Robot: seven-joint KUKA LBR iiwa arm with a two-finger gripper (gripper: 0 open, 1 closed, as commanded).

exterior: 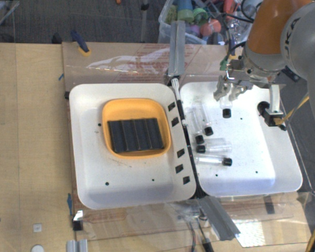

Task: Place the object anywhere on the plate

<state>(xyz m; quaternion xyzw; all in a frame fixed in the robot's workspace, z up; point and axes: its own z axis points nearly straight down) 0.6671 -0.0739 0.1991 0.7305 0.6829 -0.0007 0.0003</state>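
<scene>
Fingers (223, 91) look parted, holding nothing, over the right bin (283, 161): you're pre-grasp, so drop onto a clear vial (212, 161), then cross to the yellow plate (111, 112).

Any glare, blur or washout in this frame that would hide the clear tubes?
Camera view: the right bin is bright white, so the clear tubes nearly vanish, mostly their black caps read; the gripper looks slightly soft; the yellow plate and its dark insert are sharp with strong contrast; shadows are faint.
</scene>
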